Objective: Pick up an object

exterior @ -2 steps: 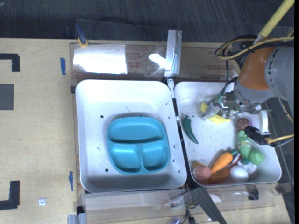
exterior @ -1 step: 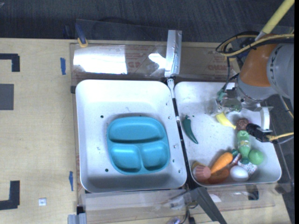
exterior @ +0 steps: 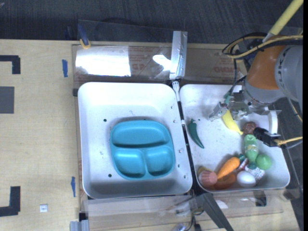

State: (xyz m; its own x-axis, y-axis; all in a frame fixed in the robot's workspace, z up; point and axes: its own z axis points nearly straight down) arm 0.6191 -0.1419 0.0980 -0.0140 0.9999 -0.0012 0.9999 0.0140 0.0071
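Camera view: two shallow white bins sit side by side on a wooden bench (exterior: 33, 143). The left bin (exterior: 91, 105) contains a blue divided tray (exterior: 142, 148) with three compartments, lying flat near the bin's centre.

The right bin (exterior: 202, 97) contains the loose objects. A dark green chili pepper (exterior: 194, 131) lies alone near the bin's left wall. Along the front-right corner lies a cluster: an orange carrot (exterior: 228, 166), a pink round item (exterior: 208, 177) at the carrot's left end, a white egg (exterior: 247, 178), a green round item (exterior: 263, 161) and a green leafy piece (exterior: 250, 145). A small brown item (exterior: 249, 127) lies just above the leafy piece.

The arm enters from the right, its orange band (exterior: 262, 71) above the wrist. The gripper (exterior: 230, 110) is positioned low over the upper right part of the right bin. A yellow banana-like object (exterior: 231, 121) lies directly beneath it, touching or just beside the fingertips. Whether the fingers are spread or clamped on this object cannot be determined.
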